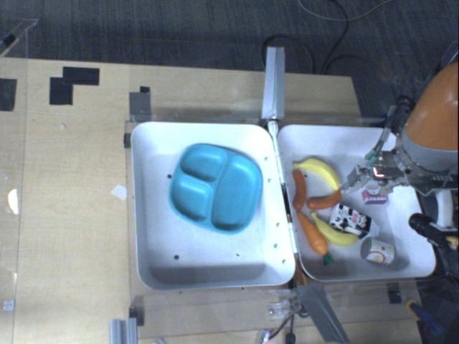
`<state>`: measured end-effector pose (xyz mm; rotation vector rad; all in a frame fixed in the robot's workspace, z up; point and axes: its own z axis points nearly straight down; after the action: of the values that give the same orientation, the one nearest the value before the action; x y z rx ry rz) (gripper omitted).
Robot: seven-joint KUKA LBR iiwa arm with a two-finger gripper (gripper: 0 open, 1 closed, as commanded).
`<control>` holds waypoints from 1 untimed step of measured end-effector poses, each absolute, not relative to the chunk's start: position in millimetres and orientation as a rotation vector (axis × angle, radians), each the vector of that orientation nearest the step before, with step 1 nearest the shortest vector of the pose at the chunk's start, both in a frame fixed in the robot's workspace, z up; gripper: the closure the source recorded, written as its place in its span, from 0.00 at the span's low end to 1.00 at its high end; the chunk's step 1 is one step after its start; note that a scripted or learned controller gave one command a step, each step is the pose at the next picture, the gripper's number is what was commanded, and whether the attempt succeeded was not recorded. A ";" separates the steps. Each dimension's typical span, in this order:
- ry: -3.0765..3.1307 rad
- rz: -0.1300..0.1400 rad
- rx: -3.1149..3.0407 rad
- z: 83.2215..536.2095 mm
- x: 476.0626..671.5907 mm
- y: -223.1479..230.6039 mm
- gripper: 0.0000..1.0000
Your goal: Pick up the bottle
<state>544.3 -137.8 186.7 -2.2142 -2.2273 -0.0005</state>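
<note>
A small black-and-white patterned bottle lies on its side in the right bin, resting against a yellow banana. My gripper hangs over the right side of this bin, up and to the right of the bottle and apart from it. Just below the gripper sits a small white-and-purple item. The arm's orange band shows at the right edge.
The right bin also holds a second banana, two orange sausages, a carrot and a small tipped cup. A blue divided plate lies in the left bin. A metal post stands between the bins at the back.
</note>
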 end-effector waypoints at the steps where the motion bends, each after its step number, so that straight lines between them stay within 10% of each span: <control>1: -2.194 -0.014 -2.264 88.2 528.7 -120.3 0.00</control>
<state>528.7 -120.3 88.2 -2.2645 -2.1935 -0.0138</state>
